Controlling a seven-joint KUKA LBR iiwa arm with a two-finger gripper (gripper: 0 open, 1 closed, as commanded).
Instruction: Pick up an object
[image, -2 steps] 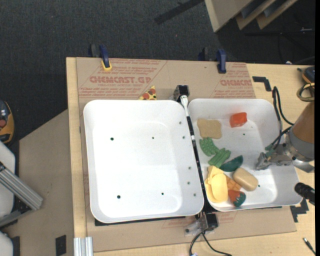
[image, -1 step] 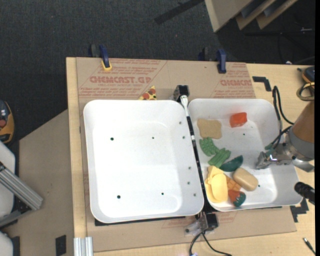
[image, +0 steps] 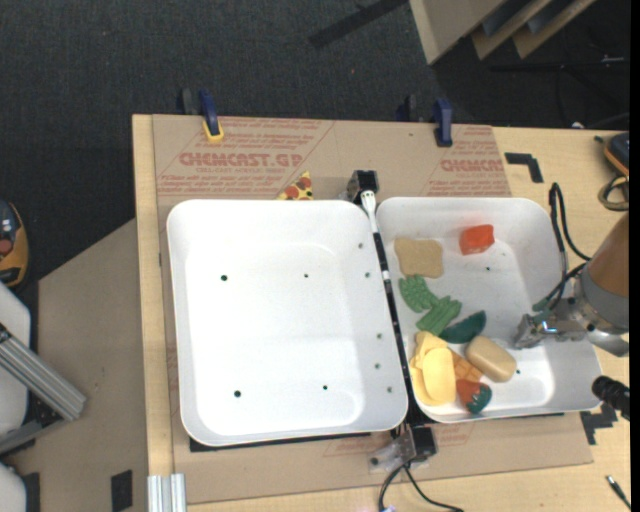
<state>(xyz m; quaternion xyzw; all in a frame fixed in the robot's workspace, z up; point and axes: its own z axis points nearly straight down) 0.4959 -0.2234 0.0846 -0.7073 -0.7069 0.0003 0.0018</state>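
My metal two-finger gripper (image: 528, 330): over the right shallow white bin (image: 520, 215) | grip state: cannot tell | nearest: tan rounded block (image: 491, 359), just beside

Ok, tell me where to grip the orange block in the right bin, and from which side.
Take the orange block across its short sides, coming straight down. It lies flat and alone near the right bin's far wall, apart from the tan slab, so the end effector probably has room all round.

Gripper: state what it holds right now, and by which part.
Nothing is seen held. The gripper sits inside the right bin, just right of the tan block, with no object between its fingers.
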